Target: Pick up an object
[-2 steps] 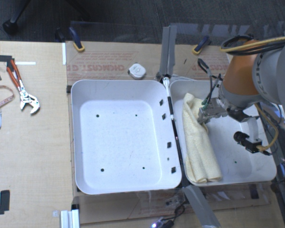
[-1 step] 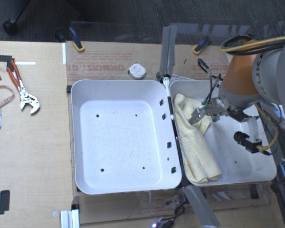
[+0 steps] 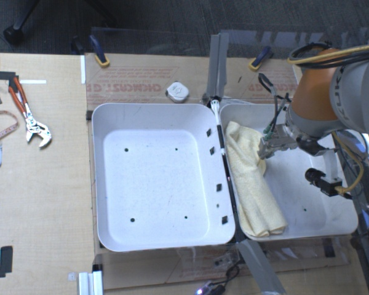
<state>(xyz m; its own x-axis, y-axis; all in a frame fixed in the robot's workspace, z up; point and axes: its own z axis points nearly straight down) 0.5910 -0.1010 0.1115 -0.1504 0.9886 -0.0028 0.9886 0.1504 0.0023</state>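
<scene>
Cream cloth: a folded towel (image 3: 253,186) lies lengthwise in the right bin (image 3: 320,226), against that bin's left wall, directly beneath and to the left of the end effector (image 3: 264,151).
End effector: positioned low over the towel's upper part, at or very near the fabric; contact cannot be confirmed.
End effector state: cannot tell whether it is spread or pressed together; the tip is too small and dark against the cloth.
Hold: no object is seen gripped.
Right bin contents: the towel alone, with bare white floor to the right of the end effector.
Left bin (image 3: 104,183): sits well to the left of the end effector, beyond the divider; white floor with a few small dark marks.
Table (image 3: 43,214): a wrench (image 3: 31,118) lies far to the left of the end effector, outside both bins.
Risk one: in my judgement, a pinch may catch only the top fold, so the cloth unrolls or slips on lifting.
Risk two: the towel hugs the wall, so a shifted descent could strike the divider.
</scene>
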